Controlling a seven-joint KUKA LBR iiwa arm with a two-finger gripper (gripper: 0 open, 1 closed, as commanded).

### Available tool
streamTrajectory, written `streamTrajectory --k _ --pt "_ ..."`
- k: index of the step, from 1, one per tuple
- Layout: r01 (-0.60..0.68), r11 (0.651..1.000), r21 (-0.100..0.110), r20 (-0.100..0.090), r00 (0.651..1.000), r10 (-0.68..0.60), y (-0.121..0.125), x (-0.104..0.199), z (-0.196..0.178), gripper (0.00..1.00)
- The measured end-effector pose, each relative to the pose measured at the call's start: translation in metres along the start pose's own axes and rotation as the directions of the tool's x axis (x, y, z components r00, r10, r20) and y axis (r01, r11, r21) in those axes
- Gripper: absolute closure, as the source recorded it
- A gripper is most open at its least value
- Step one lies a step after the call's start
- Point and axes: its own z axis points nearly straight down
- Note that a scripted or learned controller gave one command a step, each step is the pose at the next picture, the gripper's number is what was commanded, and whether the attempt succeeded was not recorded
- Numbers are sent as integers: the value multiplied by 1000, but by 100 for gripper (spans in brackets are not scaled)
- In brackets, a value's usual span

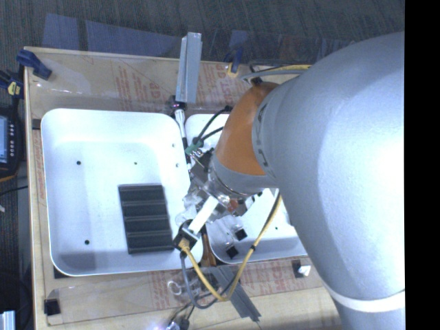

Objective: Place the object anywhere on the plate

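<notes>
A black ribbed rectangular slab (146, 217) lies flat in the left bin (82, 136), towards its front right corner. My gripper (228, 213) hangs below the orange-banded wrist, over the left end of the right bin (285, 243), and the arm covers most of it. Two small black pieces (238, 234) sit on the right bin's white floor just in front of the gripper. I cannot tell whether they are loose objects or touch the gripper. No object shows between its fingers.
The big grey arm covers nearly all of the right bin. A grey metal bar (188, 67) stands behind the gap between the bins. A yellow cable (206, 280) loops over the bench's front edge. Blue clamps (33, 63) sit at the back left corner.
</notes>
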Motion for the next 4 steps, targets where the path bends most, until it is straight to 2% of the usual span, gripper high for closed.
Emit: streamTrajectory --k 1,2,3,4 --pt "16 1000 -1 2 1000 -16 -66 50 -6 100" --pt "118 993 2 6 993 -118 -60 98 66 100" --pt "-3 1000 -1 3 1000 3 -102 149 78 100" --pt "421 907 -2 1 907 -421 -142 154 -41 100"
